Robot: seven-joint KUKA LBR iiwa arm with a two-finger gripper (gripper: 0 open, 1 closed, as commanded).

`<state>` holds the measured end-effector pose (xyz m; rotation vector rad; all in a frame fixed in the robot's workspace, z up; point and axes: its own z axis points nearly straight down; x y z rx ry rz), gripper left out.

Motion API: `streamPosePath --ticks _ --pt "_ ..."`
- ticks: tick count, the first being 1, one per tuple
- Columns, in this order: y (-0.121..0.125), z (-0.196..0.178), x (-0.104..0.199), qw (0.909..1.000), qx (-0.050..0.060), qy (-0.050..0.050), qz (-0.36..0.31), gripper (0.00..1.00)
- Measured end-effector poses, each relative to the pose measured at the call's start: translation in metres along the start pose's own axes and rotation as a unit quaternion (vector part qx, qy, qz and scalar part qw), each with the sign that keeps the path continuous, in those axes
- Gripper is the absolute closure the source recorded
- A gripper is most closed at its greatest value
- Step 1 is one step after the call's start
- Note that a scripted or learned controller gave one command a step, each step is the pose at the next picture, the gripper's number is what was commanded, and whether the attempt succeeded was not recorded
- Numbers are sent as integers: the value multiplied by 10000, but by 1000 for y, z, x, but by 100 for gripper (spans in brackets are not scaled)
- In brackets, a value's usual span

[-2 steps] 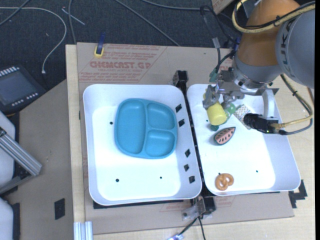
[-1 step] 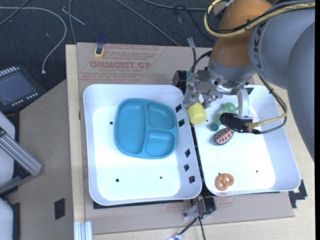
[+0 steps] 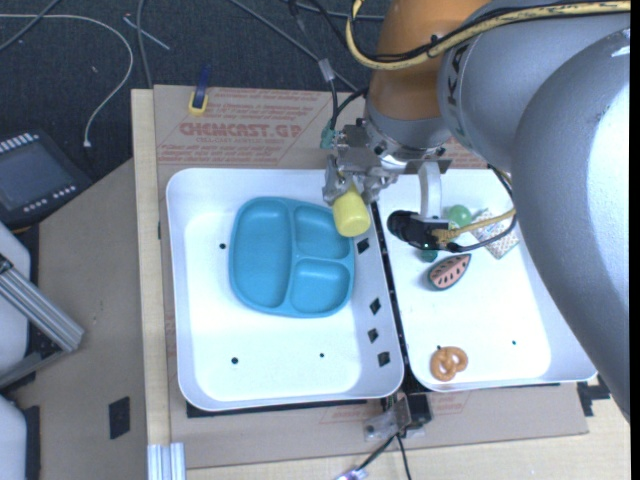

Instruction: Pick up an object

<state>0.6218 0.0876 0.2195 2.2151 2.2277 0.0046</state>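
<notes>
We judge the lift underway: the gripper point(image 3: 352, 200) jaws apparently clamp the small yellow rounded block point(image 3: 351, 214); next, raise clear.

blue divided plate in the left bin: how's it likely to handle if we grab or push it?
The blue divided plate looks like moulded plastic, so probably stiff and light. It lies flat in the left bin, with a low rounded rim, so a top-down pinch may slip off. Pushed, it would likely slide on the smooth white floor rather than tip.
</notes>
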Motion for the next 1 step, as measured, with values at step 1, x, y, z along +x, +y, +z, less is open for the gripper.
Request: streamPosePath --ticks 1 --pt "-1 0 -4 10000 10 -6 22 0"
